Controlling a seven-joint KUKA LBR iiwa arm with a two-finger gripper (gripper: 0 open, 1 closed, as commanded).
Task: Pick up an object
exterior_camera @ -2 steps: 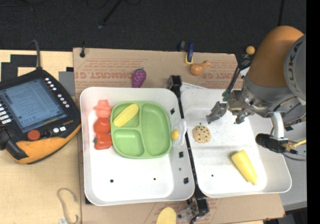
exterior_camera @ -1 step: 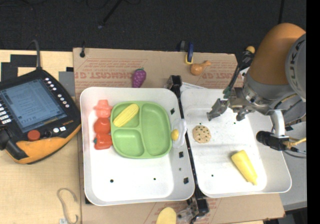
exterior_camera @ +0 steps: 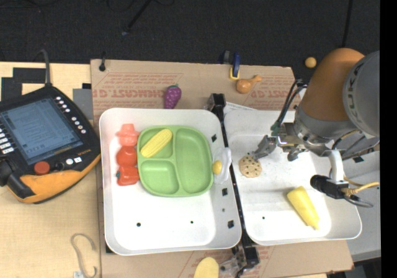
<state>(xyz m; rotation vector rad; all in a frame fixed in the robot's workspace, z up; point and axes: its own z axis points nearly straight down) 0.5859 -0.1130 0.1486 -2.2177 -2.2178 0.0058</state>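
My gripper (exterior_camera: 279, 150) hangs over the right bin (exterior_camera: 273, 233) near its far side, open with nothing between its fingers (exterior_camera: 265, 147). Just left of and below the gripper, a round speckled cookie (exterior_camera: 250, 166) lies on the bin floor, apart from the fingertips. A yellow wedge-shaped toy (exterior_camera: 303, 206) lies toward the bin's near right. In the left bin (exterior_camera: 161, 227) sits a green divided plate (exterior_camera: 186, 171) with a yellow corn cob (exterior_camera: 155, 142) in its far left section. A red and orange toy figure (exterior_camera: 126, 154) lies beside the plate's left edge.
A small yellow piece (exterior_camera: 217, 168) rests at the left bin's right wall. On the cardboard behind the bins are purple grapes (exterior_camera: 172, 95) and an orange gourd (exterior_camera: 247, 84). A teach pendant (exterior_camera: 37, 140) lies far left. A yellow toy (exterior_camera: 206, 267) sits at the front edge.
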